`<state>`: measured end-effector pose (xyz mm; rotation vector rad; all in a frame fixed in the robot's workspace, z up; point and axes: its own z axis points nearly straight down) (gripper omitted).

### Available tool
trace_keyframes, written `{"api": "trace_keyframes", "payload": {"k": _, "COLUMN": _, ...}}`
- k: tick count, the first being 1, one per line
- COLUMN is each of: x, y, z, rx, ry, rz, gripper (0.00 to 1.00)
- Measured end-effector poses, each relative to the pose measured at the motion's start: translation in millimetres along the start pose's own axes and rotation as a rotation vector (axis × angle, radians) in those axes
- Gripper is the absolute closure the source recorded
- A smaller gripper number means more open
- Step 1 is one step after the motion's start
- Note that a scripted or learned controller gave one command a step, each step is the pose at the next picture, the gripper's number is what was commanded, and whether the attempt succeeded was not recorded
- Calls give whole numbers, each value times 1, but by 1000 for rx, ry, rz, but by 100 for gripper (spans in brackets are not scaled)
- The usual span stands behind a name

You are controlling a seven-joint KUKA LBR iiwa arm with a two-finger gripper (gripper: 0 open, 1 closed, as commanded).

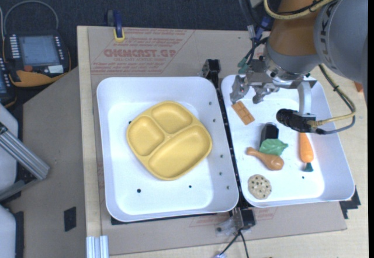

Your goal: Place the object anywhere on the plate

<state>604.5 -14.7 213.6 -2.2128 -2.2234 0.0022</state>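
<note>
- Risked a drop short of the yellow three-compartment plastic plate, which lay bare in the left white bin, centre-left.
- Held in the right white bin, lower right upward: speckled round cookie, brown toy drumstick, green leaf, black block, orange carrot.
- Probably targeted the flat orange-brown wafer at that bin's upper left; thin, so judged likely to slip.
- Hung just above the wafer: two-finger gripper, spread, gripping nothing.

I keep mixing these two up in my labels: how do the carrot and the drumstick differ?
The carrot is bright orange with a green tip; the drumstick is duller orange-brown. The carrot lies nearly straight up the view; the drumstick lies slanted. The carrot lies apart; the drumstick meets a green leaf. Both lie in the right bin.
</note>
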Motion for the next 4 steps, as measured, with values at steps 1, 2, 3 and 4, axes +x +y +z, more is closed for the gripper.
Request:
{"api": "trace_keyframes", "payload": {"k": 1, "x": 43, "y": -26, "z": -2, "rx": 0, "ry": -1, "rz": 0, "gripper": 100}}
{"api": "trace_keyframes", "payload": {"k": 2, "x": 96, "y": -47, "z": -15, "rx": -1, "ry": 0, "rz": -1, "gripper": 100}}
{"api": "trace_keyframes", "payload": {"k": 3, "x": 132, "y": -58, "z": -19, "rx": -1, "ry": -1, "rz": 0, "gripper": 100}}
{"api": "trace_keyframes", "payload": {"k": 4, "x": 130, "y": -57, "z": -19, "rx": -2, "ry": -2, "rz": 4, "gripper": 0}}
